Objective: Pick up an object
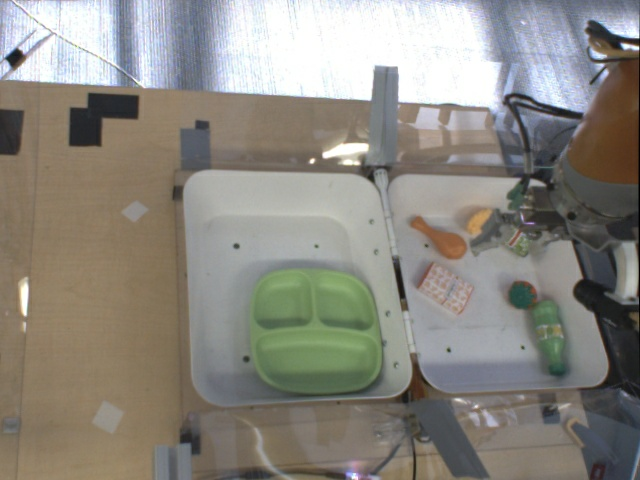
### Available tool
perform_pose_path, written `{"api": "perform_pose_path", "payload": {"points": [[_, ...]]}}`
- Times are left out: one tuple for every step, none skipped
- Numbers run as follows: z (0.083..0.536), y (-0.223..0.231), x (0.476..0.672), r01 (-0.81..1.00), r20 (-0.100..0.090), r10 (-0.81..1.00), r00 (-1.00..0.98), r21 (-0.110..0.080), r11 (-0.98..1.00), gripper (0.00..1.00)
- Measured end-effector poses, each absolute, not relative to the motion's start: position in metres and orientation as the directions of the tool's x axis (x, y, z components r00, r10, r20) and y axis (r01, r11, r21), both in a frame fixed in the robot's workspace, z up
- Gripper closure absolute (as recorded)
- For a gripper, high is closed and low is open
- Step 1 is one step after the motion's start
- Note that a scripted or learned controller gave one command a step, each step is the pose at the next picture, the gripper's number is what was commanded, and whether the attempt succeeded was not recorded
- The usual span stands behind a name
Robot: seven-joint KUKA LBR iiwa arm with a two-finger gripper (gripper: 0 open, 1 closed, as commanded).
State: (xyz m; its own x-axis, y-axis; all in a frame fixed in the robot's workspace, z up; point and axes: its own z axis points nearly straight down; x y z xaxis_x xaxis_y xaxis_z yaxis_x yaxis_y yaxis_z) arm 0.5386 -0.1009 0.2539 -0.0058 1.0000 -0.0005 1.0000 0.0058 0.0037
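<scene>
We find the tool (497, 230) low in the right bin (500, 363), at the yellow piece (480, 218); whether it is parted or closed, we cannot tell. Nothing appears lifted. The orange spoon (440, 236), patterned box (444, 288) and green bottle (549, 336) lie untouched. We judge the pick not yet done.

Looks like a robotics lab, not anyone's home. Two white bins (300, 203) sit clamped side by side on a plywood bench (90, 268) with black tape marks (100, 116), loose cables (70, 43) trailing around, and a grey-and-orange robot arm (605, 148) reaching in.
</scene>
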Motion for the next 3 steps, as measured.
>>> {"api": "perform_pose_path", "payload": {"points": [[0.128, -0.086, 0.601, 0.992, 0.000, 0.992, 0.126, 0.000, -0.126, 0.00], [0.088, -0.098, 0.622, 0.993, 0.000, 0.993, 0.115, 0.008, -0.115, 0.00], [0.100, -0.097, 0.623, 0.993, 0.001, 0.993, 0.115, 0.013, -0.115, 1.00]]}}
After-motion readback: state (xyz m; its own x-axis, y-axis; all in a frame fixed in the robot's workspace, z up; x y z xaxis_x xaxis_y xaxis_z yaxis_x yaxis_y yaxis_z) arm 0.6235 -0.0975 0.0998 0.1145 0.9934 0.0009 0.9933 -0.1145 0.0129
